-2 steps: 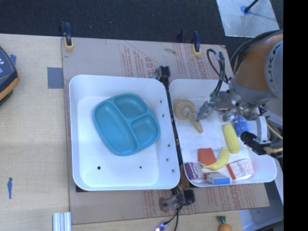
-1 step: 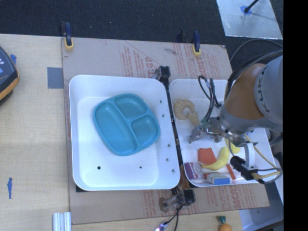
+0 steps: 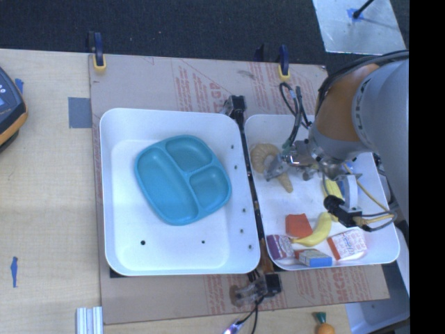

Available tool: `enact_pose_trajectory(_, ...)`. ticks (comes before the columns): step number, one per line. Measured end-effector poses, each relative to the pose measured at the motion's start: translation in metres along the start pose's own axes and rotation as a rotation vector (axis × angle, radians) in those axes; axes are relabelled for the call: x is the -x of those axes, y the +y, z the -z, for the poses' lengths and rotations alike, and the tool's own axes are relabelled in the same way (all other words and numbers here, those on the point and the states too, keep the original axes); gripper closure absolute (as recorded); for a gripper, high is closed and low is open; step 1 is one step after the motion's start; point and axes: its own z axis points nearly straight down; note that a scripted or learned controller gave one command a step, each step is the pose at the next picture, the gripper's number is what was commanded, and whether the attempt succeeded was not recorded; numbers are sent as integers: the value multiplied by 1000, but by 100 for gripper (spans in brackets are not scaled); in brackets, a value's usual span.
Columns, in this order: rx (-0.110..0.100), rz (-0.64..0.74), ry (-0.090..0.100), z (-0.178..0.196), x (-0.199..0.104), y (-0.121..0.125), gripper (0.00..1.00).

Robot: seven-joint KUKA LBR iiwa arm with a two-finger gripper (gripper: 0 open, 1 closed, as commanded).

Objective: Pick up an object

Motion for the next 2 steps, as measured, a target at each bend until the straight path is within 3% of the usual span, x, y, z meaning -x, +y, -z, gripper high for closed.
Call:
enact_pose_trajectory(1,-3,6,0,10,0,0,100)
enact_pose_trajectory(2,0,1,0,101,-33,65,100)
